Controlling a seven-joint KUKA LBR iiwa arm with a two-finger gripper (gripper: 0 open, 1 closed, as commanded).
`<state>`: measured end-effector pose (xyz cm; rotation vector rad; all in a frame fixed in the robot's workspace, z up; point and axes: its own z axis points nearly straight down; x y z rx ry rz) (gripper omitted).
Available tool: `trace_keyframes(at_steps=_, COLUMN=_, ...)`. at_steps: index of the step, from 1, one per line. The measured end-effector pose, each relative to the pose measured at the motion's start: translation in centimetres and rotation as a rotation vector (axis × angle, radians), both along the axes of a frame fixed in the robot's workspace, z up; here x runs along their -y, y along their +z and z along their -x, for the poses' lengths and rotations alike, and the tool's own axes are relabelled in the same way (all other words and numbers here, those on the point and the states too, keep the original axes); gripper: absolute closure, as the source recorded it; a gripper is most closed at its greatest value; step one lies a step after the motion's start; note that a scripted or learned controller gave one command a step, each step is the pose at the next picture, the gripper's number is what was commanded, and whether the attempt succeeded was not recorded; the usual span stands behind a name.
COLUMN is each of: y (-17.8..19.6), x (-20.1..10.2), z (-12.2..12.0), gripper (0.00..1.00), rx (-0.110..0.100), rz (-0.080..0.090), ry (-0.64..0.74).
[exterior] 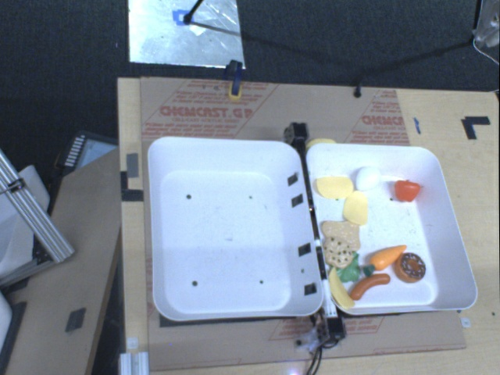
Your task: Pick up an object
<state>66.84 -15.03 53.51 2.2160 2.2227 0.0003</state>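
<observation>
On the worktop (437,116), toy food clusters in the right bin (449,233), the carrot (387,257) lying long-axis left-right near its front; the jaws' state cannot be told.

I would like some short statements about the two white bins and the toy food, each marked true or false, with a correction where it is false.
1. All the toy food lies in the right bin. True.
2. The carrot lies beside the donut. True.
3. The tomato sits in the left bin. False: it sits near the far edge of the right bin.
4. The sausage rests on top of the white egg. False: the sausage lies at the near edge, far apart from the egg.
5. The cracker lies close to the divide between the bins. True.
</observation>
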Motion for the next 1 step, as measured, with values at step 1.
trace_keyframes(at_steps=1, y=0.02, x=-0.45, z=0.01, gripper=1.0, rx=0.0, rz=0.0, ry=0.0)
